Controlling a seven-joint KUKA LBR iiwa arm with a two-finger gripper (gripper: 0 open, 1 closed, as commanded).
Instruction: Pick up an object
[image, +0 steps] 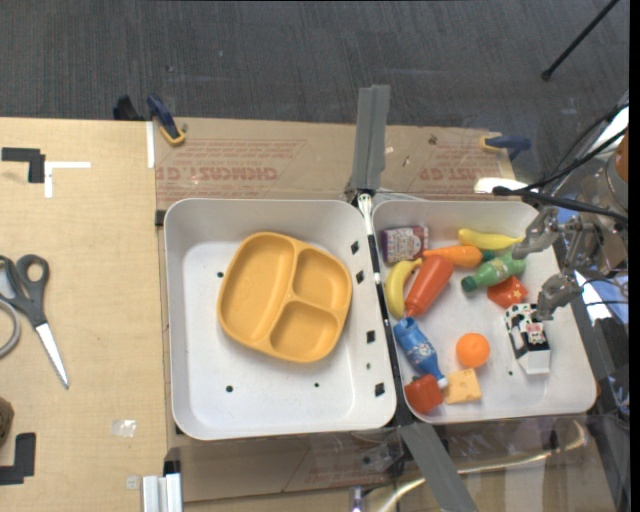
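Observation:
The right bin (570, 395) holds several toy foods. Among them are a yellow banana (488, 240), a second banana (397, 286), a red-orange bottle (429, 282), a green bottle (494, 271), an orange ball (473, 349), a cheese wedge (463, 386), a blue bottle (414, 345) and a black-and-white block (528, 338). My gripper (548, 266) hangs open over the bin's right side, above the block and right of the green bottle. Nothing sits between its fingers (553, 293).
The left bin (190, 400) holds a yellow divided plate (285, 297). Scissors (35, 312) lie on the wooden bench at far left. Cardboard (250, 165) with blue clamps lies behind the bins. A grey divider bar (371, 130) runs back from between the bins.

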